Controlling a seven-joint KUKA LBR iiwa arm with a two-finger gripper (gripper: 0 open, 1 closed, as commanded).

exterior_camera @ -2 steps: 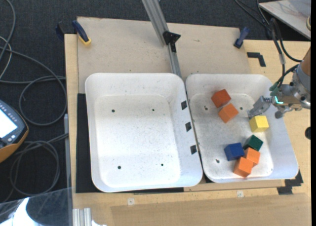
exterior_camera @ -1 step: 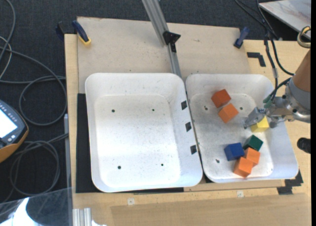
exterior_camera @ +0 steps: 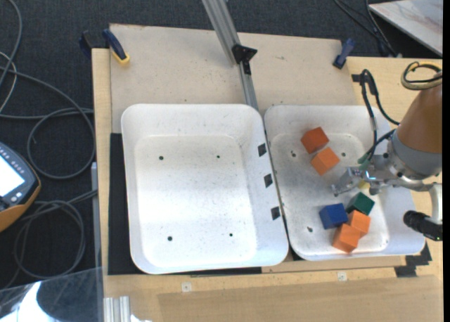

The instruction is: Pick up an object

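The right bin [exterior_camera: 295, 127] holds several small blocks. Two orange blocks [exterior_camera: 314, 138] [exterior_camera: 325, 161] lie toward its back. A blue block [exterior_camera: 333, 215], a green block [exterior_camera: 363, 203] and two more orange blocks [exterior_camera: 360, 222] [exterior_camera: 345, 238] cluster near its front right. My gripper [exterior_camera: 355, 183] hangs low over the right bin. It is just behind the green block and right of the second orange block. I see no block lifted off the bin floor.
The left bin [exterior_camera: 190, 120] sits beside the right one, with a raised divider rim [exterior_camera: 271, 180] between them. A slanted metal pole [exterior_camera: 225, 22] rises behind the bins. Cables [exterior_camera: 373, 95] trail along the arm at the right.
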